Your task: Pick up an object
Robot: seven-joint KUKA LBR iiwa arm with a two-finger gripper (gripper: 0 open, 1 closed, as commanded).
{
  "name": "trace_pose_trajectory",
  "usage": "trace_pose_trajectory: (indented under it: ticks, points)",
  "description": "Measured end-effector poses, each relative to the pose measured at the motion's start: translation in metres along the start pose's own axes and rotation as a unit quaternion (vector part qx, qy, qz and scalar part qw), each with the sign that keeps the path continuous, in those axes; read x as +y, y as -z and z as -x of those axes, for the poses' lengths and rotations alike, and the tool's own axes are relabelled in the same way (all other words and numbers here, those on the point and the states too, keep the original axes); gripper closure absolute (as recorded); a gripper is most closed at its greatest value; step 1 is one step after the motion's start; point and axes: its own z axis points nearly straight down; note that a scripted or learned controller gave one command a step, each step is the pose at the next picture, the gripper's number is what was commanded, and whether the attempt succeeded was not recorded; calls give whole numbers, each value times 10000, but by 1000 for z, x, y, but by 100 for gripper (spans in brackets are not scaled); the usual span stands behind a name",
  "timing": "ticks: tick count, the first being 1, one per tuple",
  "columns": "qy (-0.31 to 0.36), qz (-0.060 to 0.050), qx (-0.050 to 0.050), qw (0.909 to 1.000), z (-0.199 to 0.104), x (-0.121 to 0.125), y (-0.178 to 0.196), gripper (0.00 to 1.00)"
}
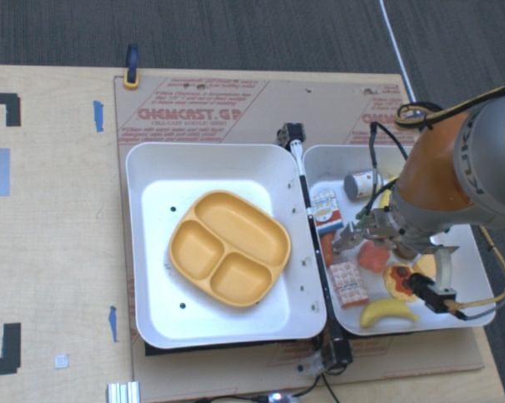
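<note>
Banana [388, 312] at the right bin's [479, 316] front edge.
Above it, my gripper [372, 240] hovers over clutter; whether my fingers are spread, I cannot tell.

Wooden bench [51, 259] with two white bins [143, 225] side by side.

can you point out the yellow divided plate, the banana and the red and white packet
yellow divided plate [229, 248]: camera view, on the ridge where its three compartments meet
banana [387, 312]: camera view, on the middle of its curved body
red and white packet [348, 284]: camera view, on its flat face
</note>
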Motion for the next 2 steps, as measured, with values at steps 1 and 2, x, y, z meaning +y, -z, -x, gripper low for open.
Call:
trace_pose_trajectory:
  ticks: [1,2]
  points:
    - [2,20,5,10000,-1,1,11,100]
    - [12,-12,15,10000,30,-29,100,100]
